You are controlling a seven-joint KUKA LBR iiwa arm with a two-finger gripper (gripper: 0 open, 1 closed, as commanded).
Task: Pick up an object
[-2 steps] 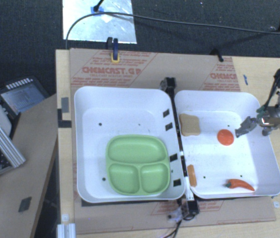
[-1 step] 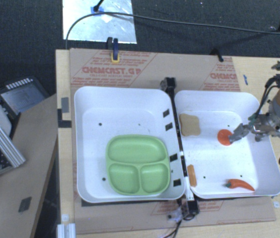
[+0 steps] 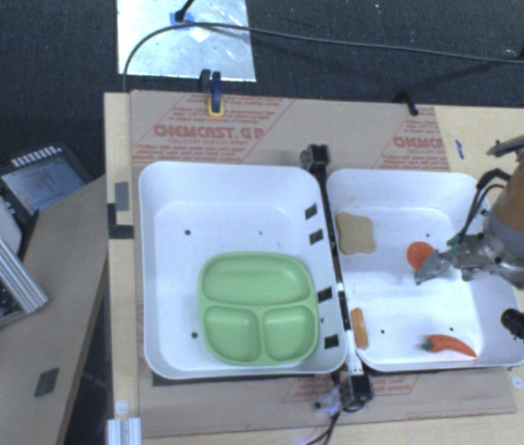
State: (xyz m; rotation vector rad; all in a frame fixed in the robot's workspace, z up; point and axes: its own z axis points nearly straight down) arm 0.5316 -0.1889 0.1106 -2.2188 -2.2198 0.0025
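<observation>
two shallow white bins sit side by side on the worktop (image 3: pixel 118 248), on a brown cardboard sheet (image 3: pixel 280 123). the left bin (image 3: pixel 164 202) holds one thing: a green plate (image 3: pixel 259 306) with three compartments, one long and two smaller. the right bin (image 3: pixel 401 188) holds four small things: one tan slice like bread (image 3: pixel 356 233), one round red-orange piece (image 3: pixel 419 251), one orange carrot-like piece (image 3: pixel 450 345), and one small orange stick (image 3: pixel 359 326).

the cardboard sheet carries red print; "chemcast gp" reads beyond the left bin, and a second, partly cut print of the same kind lies beyond the right bin. a yellow and blue clamp (image 3: pixel 213 93) bites the far edge of the sheet. one silvery square sheet (image 3: pixel 185 21) lies on the dark floor beyond it.

taking the right bin as landmark: the tan slice lies near its divider side, toward the far wall; the stick lies against the divider side at the near corner; the carrot-like piece lies by the near wall toward the arm's side; the round piece sits about mid-bin.

the pincer (image 3: pixel 431 265) hangs over the middle of the right bin, its grey tip touching or just beside the round red-orange piece, on that piece's near, arm-ward side. whether its fingers are apart or together cannot be told, nor whether the piece is between them.
</observation>
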